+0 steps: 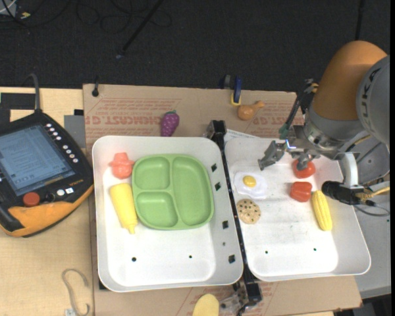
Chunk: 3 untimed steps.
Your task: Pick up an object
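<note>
Red tomato (pixel 304 170) partly behind the gripper (pixel 291 155); yellow object (pixel 206 305) cut by the bottom edge.

Grey arm (pixel 375 104) with broad orange band; dark metal hand (pixel 284 151), possibly cabled.

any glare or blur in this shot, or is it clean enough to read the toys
Camera view: even light, soft shadows, no harsh glare on the right bin; the fried egg, cookie and corn read clearly. The gripper is dark and cluttered, so its parts are hard to make out; the background is black.
</note>
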Motion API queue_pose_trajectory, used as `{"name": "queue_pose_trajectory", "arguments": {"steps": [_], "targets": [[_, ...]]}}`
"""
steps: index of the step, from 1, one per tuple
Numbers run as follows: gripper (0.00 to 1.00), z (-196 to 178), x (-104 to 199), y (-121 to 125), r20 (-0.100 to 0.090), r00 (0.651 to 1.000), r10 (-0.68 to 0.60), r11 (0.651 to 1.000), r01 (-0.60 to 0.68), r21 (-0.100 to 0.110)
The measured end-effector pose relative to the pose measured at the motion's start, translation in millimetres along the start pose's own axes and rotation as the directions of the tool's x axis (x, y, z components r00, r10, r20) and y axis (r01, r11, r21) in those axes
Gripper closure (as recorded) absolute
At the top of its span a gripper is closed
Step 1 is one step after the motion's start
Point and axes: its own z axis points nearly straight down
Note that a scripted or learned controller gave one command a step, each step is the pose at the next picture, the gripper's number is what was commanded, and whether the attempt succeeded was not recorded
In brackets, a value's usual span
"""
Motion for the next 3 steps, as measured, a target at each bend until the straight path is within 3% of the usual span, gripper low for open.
{"name": "queue_pose_trajectory", "arguments": {"steps": [2,3], "targets": [[0.0,102,-1,-7,-0.001,1.0,0.0,1.0,0.0,0.0],[1.0,89,-2,-7,-0.001,1.0,0.005,1.0,-0.005,-0.003]]}}
